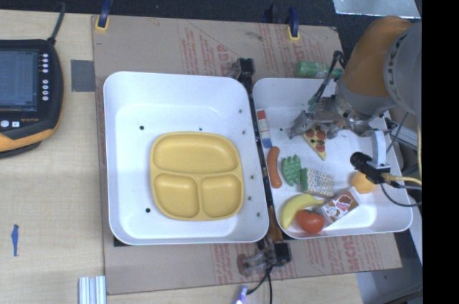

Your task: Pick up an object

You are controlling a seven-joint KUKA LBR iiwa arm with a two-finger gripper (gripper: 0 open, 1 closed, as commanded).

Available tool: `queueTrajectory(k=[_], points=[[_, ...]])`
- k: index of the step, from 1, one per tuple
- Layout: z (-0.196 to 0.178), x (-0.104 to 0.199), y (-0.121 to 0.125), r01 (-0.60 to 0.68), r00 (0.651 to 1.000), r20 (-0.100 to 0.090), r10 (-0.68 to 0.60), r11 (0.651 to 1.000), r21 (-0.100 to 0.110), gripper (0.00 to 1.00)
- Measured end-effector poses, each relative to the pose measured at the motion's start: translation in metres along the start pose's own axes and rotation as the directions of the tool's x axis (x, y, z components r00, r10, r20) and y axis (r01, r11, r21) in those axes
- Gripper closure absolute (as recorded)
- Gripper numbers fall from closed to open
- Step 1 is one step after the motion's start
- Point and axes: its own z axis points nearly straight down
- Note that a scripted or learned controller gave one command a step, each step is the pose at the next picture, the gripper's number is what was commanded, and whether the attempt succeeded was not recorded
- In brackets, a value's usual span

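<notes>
Pincer point(310, 125) low inside right bin point(387, 224), near its back wall; finger gap cannot be told from this angle. Pizza slice point(316, 141) lies just below the pincer tips, seemingly on the bin floor. Green piece point(293, 171) and sausage point(275, 166) further toward the front-left. Yellow divided tray point(196, 175) well off left, in left bin point(122, 209).

You see the arm point(391, 73) at the frame's right edge: a bulky rounded grey casing with a broad orange band, narrowing to a dark metal gripper point(310, 125). Thin dark cables run along the wrist beside a black bracket.
</notes>
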Motion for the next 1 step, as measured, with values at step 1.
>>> queueTrajectory(k=[1], points=[[-0.0007, -0.0201, 0.0413, 0.0, 1.0, -0.001, 0.0, 1.0, -0.002, 0.0]])
